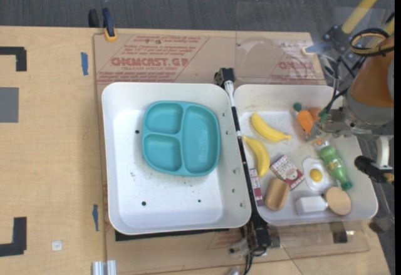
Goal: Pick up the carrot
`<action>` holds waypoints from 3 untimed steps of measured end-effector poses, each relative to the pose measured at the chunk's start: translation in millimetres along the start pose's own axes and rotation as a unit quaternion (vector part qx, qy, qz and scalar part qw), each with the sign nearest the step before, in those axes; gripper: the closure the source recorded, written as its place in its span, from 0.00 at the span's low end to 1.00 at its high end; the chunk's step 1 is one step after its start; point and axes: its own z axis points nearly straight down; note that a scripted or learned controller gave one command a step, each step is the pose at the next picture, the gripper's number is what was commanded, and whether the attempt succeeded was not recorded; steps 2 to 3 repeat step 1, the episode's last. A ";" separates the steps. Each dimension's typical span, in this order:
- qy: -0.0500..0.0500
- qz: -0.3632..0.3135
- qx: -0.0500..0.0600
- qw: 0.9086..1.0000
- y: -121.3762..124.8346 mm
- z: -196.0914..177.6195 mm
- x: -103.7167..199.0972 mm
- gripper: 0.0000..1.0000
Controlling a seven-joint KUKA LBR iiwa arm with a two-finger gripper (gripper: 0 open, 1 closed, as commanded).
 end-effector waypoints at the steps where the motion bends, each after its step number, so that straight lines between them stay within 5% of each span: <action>1: 0.007 0.014 0.002 1.000 2.0 -55.5 109.5 1.00; 3: 0.007 0.014 0.002 1.000 2.0 -55.5 109.5 1.00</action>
